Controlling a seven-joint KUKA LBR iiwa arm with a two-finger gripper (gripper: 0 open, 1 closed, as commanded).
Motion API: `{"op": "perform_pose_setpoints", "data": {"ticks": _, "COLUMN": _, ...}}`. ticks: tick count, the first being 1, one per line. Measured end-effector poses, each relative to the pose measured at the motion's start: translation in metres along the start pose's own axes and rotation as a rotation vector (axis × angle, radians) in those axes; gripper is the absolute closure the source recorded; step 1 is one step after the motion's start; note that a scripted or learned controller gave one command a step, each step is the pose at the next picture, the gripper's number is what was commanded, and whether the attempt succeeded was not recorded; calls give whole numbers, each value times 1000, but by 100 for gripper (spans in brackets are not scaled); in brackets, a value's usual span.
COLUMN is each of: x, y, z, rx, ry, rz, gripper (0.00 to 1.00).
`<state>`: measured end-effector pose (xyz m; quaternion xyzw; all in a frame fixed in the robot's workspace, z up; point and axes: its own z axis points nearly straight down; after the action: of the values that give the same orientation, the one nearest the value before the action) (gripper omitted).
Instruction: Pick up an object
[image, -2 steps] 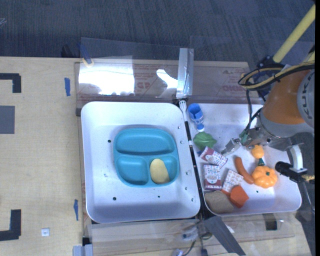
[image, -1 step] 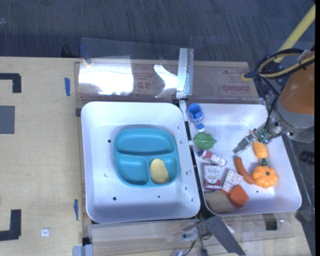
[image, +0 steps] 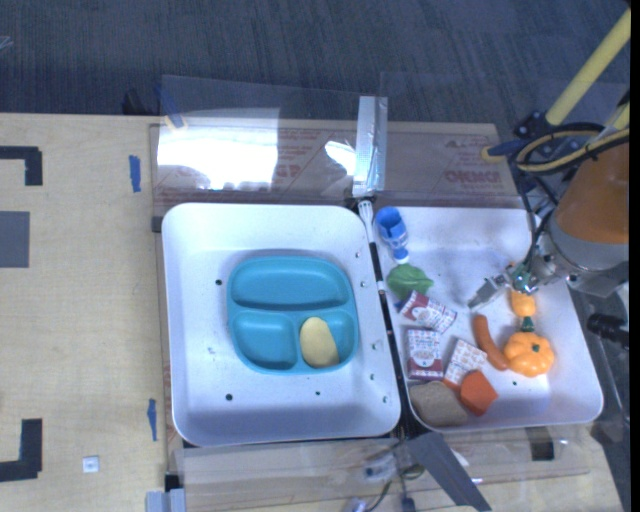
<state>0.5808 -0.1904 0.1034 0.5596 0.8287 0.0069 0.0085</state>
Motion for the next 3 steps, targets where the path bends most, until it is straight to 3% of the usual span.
{"op": "perform_pose_setpoints", "data": {"ticks": 1, "x": -16, "y": 6, "z": 8, "rx": 1, "ry": 12, "rz": -68, "gripper": 0}}
{"op": "perform_pose_setpoints", "data": {"ticks": 2, "x": -20, "y": 10, "z": -6, "rx": -11, "ry": -6, "rz": -68, "gripper": 100}}
{"op": "perform_pose_setpoints", "data": {"ticks": 3, "x": -17, "y": 63, "z": 18, "rx": 16, "ry": 1, "rz": 181, "gripper": 100}}
